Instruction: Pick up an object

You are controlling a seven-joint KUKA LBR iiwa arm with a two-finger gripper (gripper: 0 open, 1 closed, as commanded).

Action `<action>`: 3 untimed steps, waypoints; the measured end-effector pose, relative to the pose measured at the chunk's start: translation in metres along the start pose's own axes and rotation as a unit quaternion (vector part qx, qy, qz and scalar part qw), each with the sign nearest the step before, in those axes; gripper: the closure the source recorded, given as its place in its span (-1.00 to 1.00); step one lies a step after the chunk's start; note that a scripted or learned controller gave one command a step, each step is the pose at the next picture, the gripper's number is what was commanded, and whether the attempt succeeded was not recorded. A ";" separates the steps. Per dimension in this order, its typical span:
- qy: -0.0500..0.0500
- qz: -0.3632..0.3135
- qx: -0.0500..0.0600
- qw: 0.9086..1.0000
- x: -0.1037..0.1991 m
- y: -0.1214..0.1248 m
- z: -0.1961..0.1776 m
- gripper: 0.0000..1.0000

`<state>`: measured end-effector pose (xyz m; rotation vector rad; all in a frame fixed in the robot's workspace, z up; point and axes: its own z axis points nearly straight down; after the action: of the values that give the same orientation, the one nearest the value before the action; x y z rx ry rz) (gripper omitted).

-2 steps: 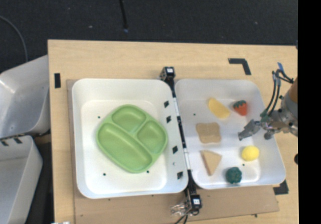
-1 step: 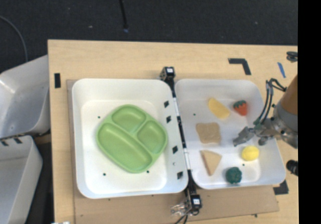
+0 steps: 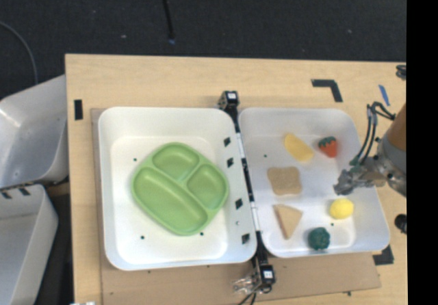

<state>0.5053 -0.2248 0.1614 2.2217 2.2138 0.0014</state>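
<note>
A: How far along is the pick?

B: Hardly begun, I judge. The claw hangs over the right side of the right bin, just above the yellow ball. I cannot tell how it is set, and nothing shows in its grip.

A: And the objects?

B: All lie on the bin floor: yellow piece and red piece far, tan square in the middle, tan wedge and green ball near. The green plate sits in the left bin.
</note>
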 end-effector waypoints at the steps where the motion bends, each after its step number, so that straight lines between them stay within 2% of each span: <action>1: 0.000 -0.003 -0.001 1.000 -0.001 -0.004 -0.045 1.00; 2: 0.001 -0.002 0.001 1.000 -0.002 -0.003 -0.046 1.00; 3: 0.002 -0.005 0.002 1.000 0.052 -0.003 -0.041 1.00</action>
<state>0.5027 -0.1729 0.2021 2.2146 2.2282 0.0012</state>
